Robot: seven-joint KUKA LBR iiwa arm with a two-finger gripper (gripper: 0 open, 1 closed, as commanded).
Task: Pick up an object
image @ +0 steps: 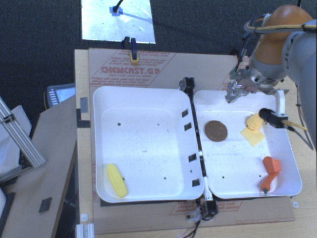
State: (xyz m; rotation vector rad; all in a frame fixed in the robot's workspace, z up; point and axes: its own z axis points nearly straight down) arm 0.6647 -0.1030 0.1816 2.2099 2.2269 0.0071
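Note:
My gripper (234, 92) hangs over the back edge of the right bin (233, 182), with nothing seen in it. Below it on the bin floor lies a brown round disc (216, 131). To the right of the disc are a flat yellow cheese wedge (254, 137) and a small pale yellow lump (254, 122) touching its far side. An orange carrot (269, 171) rests in the right bin's near right corner. A yellow corn cob (116, 180) lies in the near left corner of the left bin (143, 108).
A black divider with clips (194, 138) runs between the two bins. Both bins sit on a cardboard sheet (148, 68). A shiny metal plate (118, 14) lies behind the bench, and a grey rail (20, 138) stands at the left.

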